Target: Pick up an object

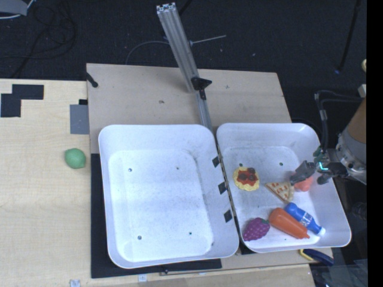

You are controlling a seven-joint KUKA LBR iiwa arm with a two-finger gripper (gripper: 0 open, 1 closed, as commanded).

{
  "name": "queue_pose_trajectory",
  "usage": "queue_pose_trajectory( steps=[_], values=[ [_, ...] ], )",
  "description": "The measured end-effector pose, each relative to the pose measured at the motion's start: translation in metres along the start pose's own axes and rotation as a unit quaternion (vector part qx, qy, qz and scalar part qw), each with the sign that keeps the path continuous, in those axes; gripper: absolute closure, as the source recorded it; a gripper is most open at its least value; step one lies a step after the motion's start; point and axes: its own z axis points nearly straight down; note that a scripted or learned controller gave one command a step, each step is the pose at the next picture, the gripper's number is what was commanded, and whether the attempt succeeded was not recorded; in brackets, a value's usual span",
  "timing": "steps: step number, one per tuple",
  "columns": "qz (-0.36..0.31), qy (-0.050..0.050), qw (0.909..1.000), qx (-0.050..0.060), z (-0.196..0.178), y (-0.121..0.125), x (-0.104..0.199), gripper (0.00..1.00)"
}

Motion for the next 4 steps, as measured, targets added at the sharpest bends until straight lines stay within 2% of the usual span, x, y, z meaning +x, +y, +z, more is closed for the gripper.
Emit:
queue_pose_trajectory(
  steps=[1, 3, 4],
  values=[
    [0.000, 0.000, 1.0000, 0.000, 0.000, 0.000, 0.000, 0.00],
    [0.000, 0.000, 1.0000, 0.002, 0.113, 0.001, 0.008, 0.00],
    [0.001, 0.000, 1.0000, 0.000, 0.100, 0.001, 0.007, 1.00]
  ],
)
